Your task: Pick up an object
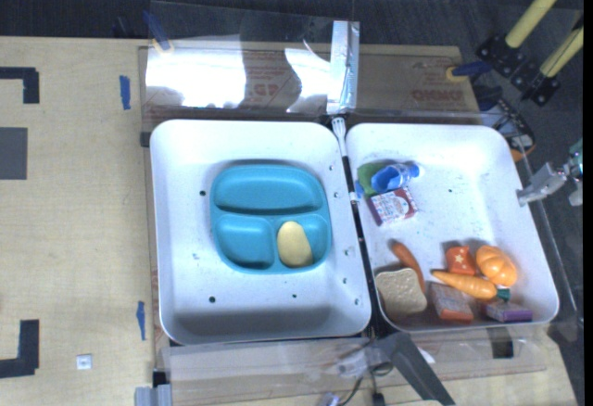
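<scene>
You'll find the yellow egg-shaped piece (295, 244) in the blue tray's (269, 186) near-right compartment, left bin (176, 228). Toy foods crowd the right bin's (463, 149) near side. Hand state: you cannot tell.

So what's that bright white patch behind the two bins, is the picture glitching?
No glitch: in the camera view it is glare, light bouncing off a clear plastic sheet standing behind the left bin. It washes out the sheet there, while the blue tray and the toy food in the right bin stay evenly lit with soft shadows.
</scene>
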You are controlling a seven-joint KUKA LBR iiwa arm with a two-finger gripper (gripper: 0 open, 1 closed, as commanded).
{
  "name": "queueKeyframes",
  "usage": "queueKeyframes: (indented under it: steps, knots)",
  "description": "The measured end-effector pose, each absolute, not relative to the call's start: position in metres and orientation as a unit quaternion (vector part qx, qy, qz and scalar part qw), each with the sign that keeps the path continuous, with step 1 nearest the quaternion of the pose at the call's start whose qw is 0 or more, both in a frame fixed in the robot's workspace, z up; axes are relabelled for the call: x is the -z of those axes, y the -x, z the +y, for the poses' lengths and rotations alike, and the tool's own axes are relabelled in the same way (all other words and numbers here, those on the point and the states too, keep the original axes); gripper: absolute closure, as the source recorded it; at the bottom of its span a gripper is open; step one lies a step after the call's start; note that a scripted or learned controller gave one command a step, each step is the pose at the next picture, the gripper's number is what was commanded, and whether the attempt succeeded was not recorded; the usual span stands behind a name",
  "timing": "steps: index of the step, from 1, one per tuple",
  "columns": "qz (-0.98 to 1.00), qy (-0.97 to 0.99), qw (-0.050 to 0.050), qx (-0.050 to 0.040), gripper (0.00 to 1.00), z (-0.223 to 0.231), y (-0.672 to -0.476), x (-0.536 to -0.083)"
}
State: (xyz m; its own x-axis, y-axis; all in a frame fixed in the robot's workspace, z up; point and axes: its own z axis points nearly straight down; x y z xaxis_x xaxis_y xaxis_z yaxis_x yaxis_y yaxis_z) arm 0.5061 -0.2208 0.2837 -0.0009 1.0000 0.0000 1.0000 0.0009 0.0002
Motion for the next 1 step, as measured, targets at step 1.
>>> queueKeyframes:
  steps: [1]
  knots:
    - [0.765,-0.644,-0.005,0.0016,0.0,-0.1959,-0.5523,-0.1366]
